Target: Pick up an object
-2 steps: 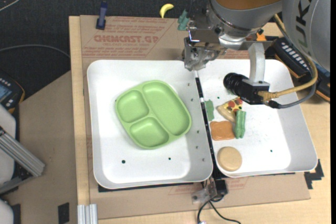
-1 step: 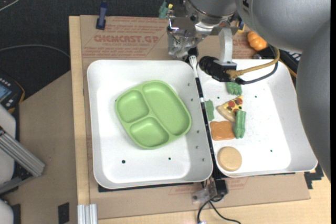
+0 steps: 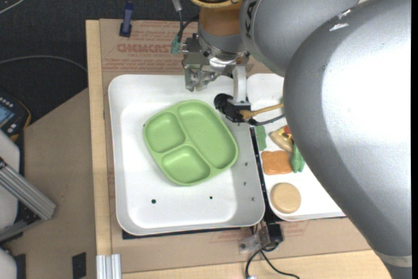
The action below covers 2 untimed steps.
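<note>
A light green divided plate (image 3: 190,142) with three compartments lies in the middle of the left white bin (image 3: 130,173). My gripper (image 3: 196,82) hangs over the far edge of that bin, just beyond the plate's far rim, with nothing visible between its fingers. In the right bin (image 3: 313,211) I see a round tan cookie-like disc (image 3: 286,197), an orange flat piece (image 3: 277,163), a green strip (image 3: 297,159) and a yellow-red item (image 3: 283,138), partly hidden by my arm.
My big grey arm (image 3: 346,88) covers most of the right bin and the view's right half. Cardboard (image 3: 147,46) lies under the bins, with a small blue object (image 3: 127,19) at its far left edge. Bare bin floor surrounds the plate.
</note>
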Available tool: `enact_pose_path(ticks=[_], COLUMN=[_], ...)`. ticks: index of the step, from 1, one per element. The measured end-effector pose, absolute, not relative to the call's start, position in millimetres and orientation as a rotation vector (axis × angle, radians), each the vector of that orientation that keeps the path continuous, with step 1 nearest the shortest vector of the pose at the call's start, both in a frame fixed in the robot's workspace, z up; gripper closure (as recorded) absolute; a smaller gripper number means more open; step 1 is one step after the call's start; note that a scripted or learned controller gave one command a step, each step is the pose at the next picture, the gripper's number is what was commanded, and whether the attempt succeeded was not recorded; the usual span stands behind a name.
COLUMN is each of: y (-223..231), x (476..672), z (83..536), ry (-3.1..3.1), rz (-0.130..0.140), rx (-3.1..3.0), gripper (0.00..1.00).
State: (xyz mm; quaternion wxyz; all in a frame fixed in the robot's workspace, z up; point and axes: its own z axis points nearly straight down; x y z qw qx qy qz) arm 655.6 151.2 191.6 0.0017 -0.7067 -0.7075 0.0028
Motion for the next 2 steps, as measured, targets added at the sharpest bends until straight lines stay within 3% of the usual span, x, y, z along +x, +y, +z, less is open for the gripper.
enact_pose_path(ticks=[1, 2], y=[151, 230], x=[656.0, 667.0], z=[210, 274], ry=[-2.224, -2.233], rz=[-0.004, -0.015], rx=[-2.221, -2.215], gripper=[1.00, 1.00])
